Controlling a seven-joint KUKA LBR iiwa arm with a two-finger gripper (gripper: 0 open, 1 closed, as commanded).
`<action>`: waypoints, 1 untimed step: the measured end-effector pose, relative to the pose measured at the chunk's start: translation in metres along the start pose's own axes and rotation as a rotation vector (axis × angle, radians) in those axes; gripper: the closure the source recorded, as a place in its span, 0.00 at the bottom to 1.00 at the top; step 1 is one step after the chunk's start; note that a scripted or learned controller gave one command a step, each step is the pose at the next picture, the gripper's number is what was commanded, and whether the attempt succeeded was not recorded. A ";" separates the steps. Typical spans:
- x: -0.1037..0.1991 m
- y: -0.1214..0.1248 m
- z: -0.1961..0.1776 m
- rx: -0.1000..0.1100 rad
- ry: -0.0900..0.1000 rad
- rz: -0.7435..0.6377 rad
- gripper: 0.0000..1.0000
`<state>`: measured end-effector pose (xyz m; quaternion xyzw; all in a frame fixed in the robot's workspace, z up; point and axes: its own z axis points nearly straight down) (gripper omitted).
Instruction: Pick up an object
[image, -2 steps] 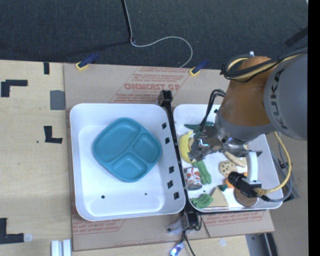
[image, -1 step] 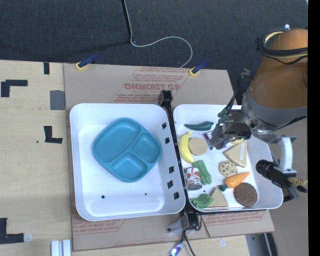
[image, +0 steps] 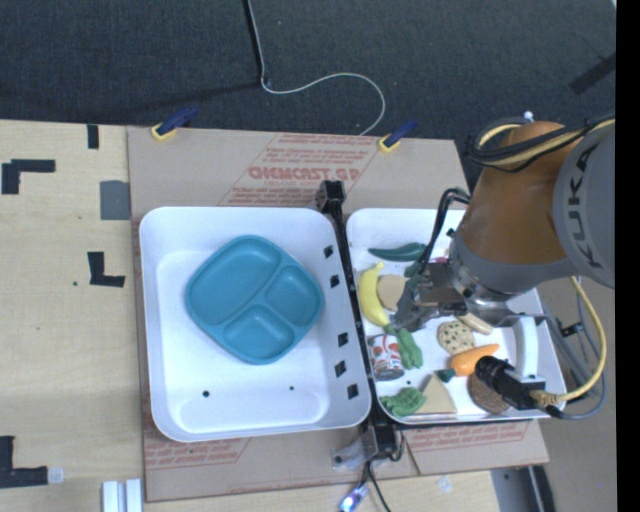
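Hand (image: 418, 308) low in right white bin (image: 520, 425), just beside yellow plastic banana (image: 371, 293) to its left; grip state: cannot tell. Blue sectioned plastic tray (image: 255, 297) in left white bin (image: 165, 330); cardboard-covered table (image: 290, 170), dark carpet behind.

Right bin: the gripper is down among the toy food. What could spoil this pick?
Crowding: the gripper sits low in the right bin, with the banana, a green piece and a cookie packed close around it, so it may nudge neighbours or close on an edge and slip. The arm's bulk hides the items beneath it, so a grasp is hard to confirm.
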<state>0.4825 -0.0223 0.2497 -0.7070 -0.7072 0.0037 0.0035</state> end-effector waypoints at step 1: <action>0.070 0.001 -0.145 -0.023 0.003 -0.010 1.00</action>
